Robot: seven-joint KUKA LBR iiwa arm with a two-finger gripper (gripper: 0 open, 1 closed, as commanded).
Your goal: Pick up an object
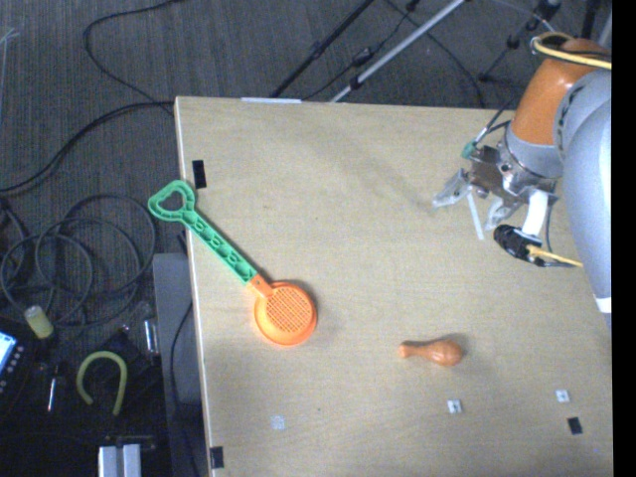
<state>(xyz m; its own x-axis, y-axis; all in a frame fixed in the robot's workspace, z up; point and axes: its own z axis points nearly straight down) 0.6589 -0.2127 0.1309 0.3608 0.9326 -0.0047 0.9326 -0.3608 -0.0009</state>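
Orange sieve [284, 313] — well apart from hand [465, 207], fingers spread.

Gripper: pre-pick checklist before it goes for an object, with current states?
1. Target in view: ok, orange pear-shaped toy lies on the board, and so does a strainer with a green handle.
2. Targets apart from each other: ok.
3. Gripper above a target: not ok, it sits up and right of both.
4. Gripper free of load: ok, nothing between its fingers.
5. Path to the toy free of clutter: ok.
6. Strainer fully on the board: not ok, handle loop overhangs the left edge.
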